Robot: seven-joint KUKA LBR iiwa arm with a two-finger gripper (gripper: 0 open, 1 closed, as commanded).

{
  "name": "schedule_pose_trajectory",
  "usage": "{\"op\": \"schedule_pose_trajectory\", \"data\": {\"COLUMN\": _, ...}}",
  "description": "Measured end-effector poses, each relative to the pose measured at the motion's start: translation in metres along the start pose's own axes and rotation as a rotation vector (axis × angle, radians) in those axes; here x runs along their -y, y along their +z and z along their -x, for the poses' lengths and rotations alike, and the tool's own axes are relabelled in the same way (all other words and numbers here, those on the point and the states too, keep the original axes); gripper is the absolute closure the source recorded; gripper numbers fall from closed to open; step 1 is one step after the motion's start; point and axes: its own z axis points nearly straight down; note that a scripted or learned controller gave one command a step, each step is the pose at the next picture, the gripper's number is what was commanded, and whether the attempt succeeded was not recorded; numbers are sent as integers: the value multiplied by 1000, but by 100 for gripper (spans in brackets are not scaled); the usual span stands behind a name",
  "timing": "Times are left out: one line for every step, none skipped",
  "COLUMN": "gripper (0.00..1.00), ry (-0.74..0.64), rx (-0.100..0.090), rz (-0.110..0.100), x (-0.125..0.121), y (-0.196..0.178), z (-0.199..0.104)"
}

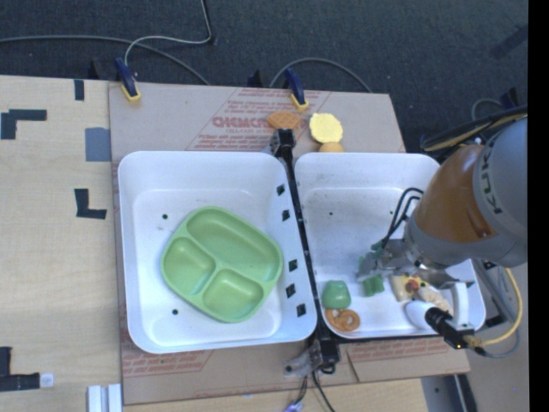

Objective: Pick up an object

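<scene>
Currently lowered into right bin [360, 158], near its front half: gripper [376, 267], under grey arm [480, 204] with orange band. Open or closed: cannot tell, tip hidden by wrist and cables. Nothing seen clamped.

Candidate objects:
- Small dark green piece [372, 287]: just beside gripper, on its front side, contact unclear.
- Rounded light green object [336, 295]: near, toward divider between bins.
- Orange ring-shaped item [346, 320]: beyond that, against front wall.
- White and red cluster [418, 288]: close on arm side, partly covered.

Well apart, across divider: green divided plate [221, 264] in left bin [137, 230]. Farther still, outside both bins on cardboard: yellow object [326, 129].
</scene>
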Motion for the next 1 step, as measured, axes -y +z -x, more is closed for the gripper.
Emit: {"op": "schedule_pose_trajectory", "data": {"gripper": 100, "ry": -1, "rx": -2, "rz": -5, "x": -44, "y": -88, "z": -60}}
